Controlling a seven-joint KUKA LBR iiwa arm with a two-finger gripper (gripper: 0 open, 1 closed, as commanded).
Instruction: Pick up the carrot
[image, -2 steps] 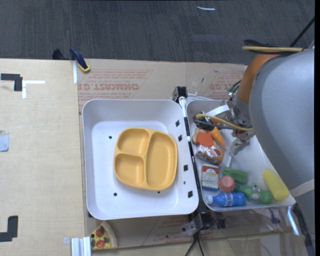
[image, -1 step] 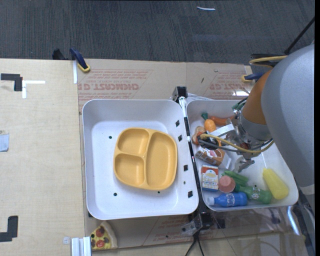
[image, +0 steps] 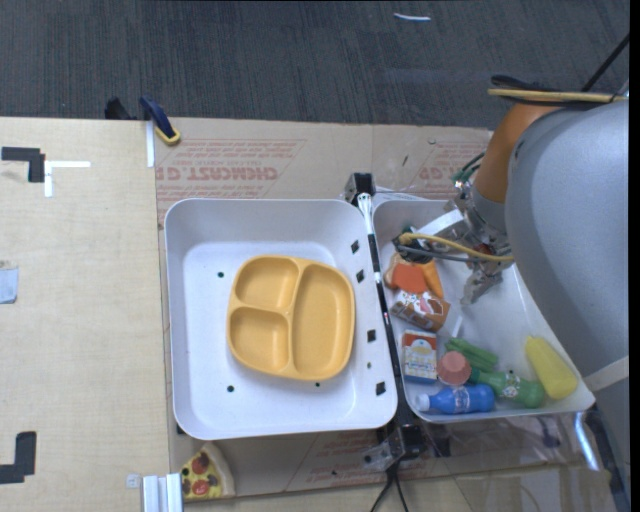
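- At the near edge of the bench, a small pizza-slice toy (image: 203, 476) is seen just below the left bin (image: 190, 330).
- In the left bin a yellow three-compartment plate (image: 292, 317) is laid flat, near its middle.
- Along the near wall of the right bin (image: 535, 318) a blue bottle (image: 459, 401), a green toy (image: 508, 384) and a yellow piece (image: 551, 367) are lined up, close together.
- A small carton (image: 419, 357) and a pink-capped item (image: 454, 369) are placed just behind them.
- The carrot (image: 415, 275), orange with a green top, is found at the far left of the right bin, resting against a brown packet (image: 421, 310).
- The gripper (image: 478, 284) is positioned just right of the carrot, low in the bin; its fingers (image: 469, 291) are seen slightly apart, with nothing between them.
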